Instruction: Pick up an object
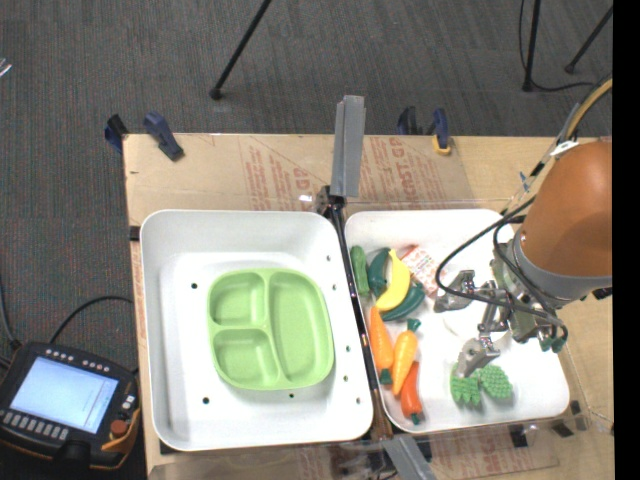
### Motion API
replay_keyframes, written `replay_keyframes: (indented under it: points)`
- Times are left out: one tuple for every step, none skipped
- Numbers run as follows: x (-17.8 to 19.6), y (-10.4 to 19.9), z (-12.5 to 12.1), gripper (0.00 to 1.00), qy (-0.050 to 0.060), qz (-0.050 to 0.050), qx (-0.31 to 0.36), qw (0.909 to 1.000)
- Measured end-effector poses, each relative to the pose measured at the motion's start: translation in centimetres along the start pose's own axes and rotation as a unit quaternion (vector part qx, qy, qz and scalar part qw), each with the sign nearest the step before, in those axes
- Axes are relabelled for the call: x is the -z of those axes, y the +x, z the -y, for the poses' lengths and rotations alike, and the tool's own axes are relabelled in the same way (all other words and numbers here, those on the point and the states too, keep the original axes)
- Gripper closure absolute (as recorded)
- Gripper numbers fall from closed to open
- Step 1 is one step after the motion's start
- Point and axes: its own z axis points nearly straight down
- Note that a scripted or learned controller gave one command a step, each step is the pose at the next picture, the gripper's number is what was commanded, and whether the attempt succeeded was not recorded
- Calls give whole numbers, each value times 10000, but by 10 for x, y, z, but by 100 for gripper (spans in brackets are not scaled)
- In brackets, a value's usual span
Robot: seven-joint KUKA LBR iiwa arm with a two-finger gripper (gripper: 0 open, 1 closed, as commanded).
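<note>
Camera view: fingers [482,353] above green toy [481,385] (right bin [545,400]).

The arm [565,223] was extended in from the right, its orange band seen large above the wrist. The gripper [478,356] was pointed downward and leftward, low over the right bin [545,393], with cables looped beside it.

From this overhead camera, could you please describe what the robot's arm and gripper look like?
The arm shows a large rounded orange section above a grey collar at the wrist. Black cables loop from it down toward the tool, and a thinner pale cable runs along its upper edge. The gripper is a compact assembly of bare silver-grey metal with dark fittings, ending in slim metallic fingers.
</note>
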Motion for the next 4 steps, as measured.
replay_keyframes:
  points:
    - [-132, -60, 6, 0, -15, -74, 109, 9999]
    - [-138, -30, -7, 0, -3, -7, -145, 9999]
    - [-128, -31, -9, 100, -6, -2, -118, 9999]
    - [-127, -32, -9, 0, -5, 8, -113, 9999]
